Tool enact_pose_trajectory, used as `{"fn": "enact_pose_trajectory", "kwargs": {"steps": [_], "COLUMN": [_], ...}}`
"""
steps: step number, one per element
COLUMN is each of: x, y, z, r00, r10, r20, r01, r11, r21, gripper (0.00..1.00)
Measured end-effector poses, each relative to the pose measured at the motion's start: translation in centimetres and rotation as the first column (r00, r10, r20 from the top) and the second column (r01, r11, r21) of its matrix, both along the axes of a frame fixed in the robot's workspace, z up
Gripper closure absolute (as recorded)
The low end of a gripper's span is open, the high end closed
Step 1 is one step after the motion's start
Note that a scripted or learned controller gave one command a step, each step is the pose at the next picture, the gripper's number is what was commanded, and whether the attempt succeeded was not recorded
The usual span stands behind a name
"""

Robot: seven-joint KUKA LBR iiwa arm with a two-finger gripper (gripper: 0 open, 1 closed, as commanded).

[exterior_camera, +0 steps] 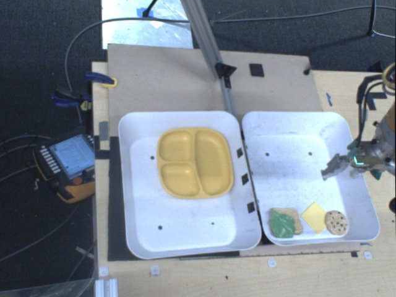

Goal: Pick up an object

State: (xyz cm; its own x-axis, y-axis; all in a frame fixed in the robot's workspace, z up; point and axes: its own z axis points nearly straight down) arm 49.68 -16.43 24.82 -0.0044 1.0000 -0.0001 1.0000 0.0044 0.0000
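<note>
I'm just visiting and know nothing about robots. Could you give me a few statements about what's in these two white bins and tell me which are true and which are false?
1. The yellow divided plastic plate lies in the left white bin. True.
2. The plate has two compartments. False: it has three.
3. The round speckled biscuit lies in the right white bin, near its front edge. True.
4. The pale yellow cheese-like square rests on the plate. False: it lies in the right bin, between the biscuit and the green-topped toast piece.
5. The grey two-finger gripper grips the biscuit. False: it is over the right bin's right side, apart from all three food pieces.
</note>
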Motion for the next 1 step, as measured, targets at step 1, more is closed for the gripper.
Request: {"fn": "enact_pose_trajectory", "kwargs": {"steps": [1], "x": [0.06], "y": [0.00], "z": [0.08], "r00": [1.000], "r10": [0.000], "r20": [0.002], "r01": [0.000], "r11": [1.000], "r21": [0.000], "gripper": [0.00]}}
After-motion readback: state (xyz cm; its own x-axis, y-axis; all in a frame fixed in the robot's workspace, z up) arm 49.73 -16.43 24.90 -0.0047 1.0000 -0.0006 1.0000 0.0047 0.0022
